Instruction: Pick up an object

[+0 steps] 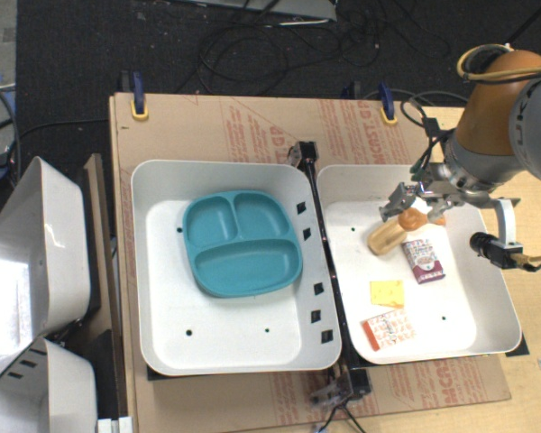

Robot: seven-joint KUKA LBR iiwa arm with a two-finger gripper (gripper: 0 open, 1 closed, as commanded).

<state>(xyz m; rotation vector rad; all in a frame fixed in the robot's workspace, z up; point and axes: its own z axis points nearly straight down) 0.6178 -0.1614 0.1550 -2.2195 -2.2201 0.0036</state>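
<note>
My gripper hangs low over the back left part of the right bin and stands open. A small orange object lies right under it, between the spread fingers and resting on the bin floor. A tan bread-like roll touches that object's left side. In front of them lie a purple and white box, a flat yellow square and a red and white packet.
The left bin holds a teal divided plate. A black divider runs between the bins. The arm's orange band and a black fitting overhang the right bin's right side. White tubs stand left of the bench.
</note>
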